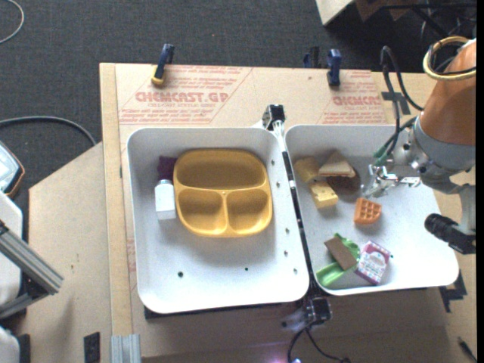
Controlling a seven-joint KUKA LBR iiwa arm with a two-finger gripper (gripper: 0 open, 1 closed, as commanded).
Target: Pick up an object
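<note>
Nearest, right bin (423,274) front: green scoop (330,272) under a brown block (342,252), pink packet (373,264) just beside. Left bin (144,203): white bottle (165,200) touching a yellow divided plate (222,191). Right bin, further back: cheese wedge (325,195), bread slices (327,169), orange waffle (367,211). Gripper (380,181) hovers above the waffle, holding nothing; finger spread cannot be told. Risk: the flat waffle offers little edge, so a descent may close on nothing or nudge it aside.

Yellow divided tray (221,191), orange grid-patterned waffle (367,210), green scoop (335,271), white bins (219,278).
</note>
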